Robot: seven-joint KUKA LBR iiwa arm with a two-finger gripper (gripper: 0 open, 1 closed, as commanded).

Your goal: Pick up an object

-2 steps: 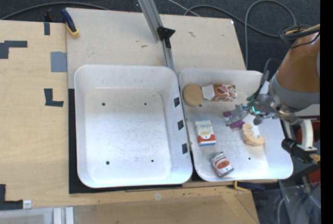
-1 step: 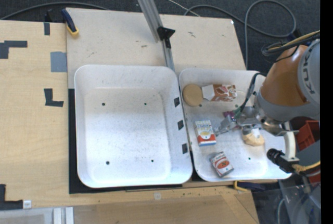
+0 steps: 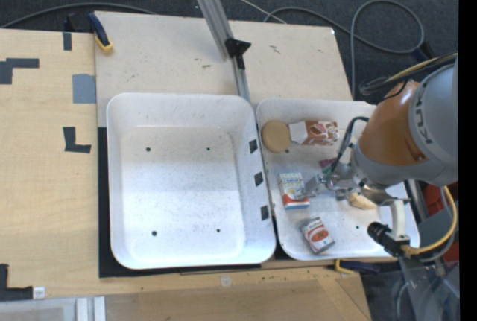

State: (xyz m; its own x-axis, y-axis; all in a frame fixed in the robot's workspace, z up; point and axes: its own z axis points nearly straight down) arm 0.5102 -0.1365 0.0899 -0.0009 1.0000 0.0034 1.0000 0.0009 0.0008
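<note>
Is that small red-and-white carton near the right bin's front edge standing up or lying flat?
Lying flat: the carton shows its broad printed face upward on the right bin floor.

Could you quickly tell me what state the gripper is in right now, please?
Gripper: low in the right bin, beside a small packet; open or shut cannot be told.

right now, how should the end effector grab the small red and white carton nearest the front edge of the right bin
Probably straight down from above, closing across the carton's short sides. It lies flat and tilted on the floor of the right bin, apart from the other packets, with bare floor on both long edges for the fingers. The front wall is close, so a side approach looks cramped. The end effector sits just behind it.
</note>
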